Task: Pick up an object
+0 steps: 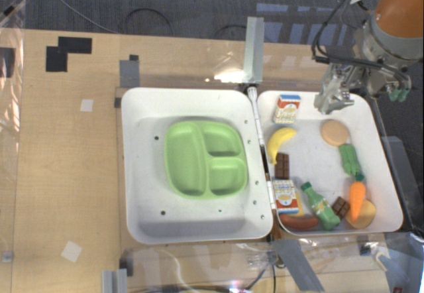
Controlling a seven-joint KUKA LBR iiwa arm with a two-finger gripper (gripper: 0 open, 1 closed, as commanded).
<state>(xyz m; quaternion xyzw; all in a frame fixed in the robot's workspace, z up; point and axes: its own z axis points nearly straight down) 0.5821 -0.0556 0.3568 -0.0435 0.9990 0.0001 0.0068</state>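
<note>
Above right bin's (pixel 377 152) rim, gripper (pixel 333 96), fingers indistinct

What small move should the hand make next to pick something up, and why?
Probably lower the hand toward the tan round cookie, which lies just below it in the right bin. The hand hovers over the bin's upper right part with nothing seen between its fingers, and the cookie sits apart from the green pickle and banana, so it looks easiest to reach.
</note>
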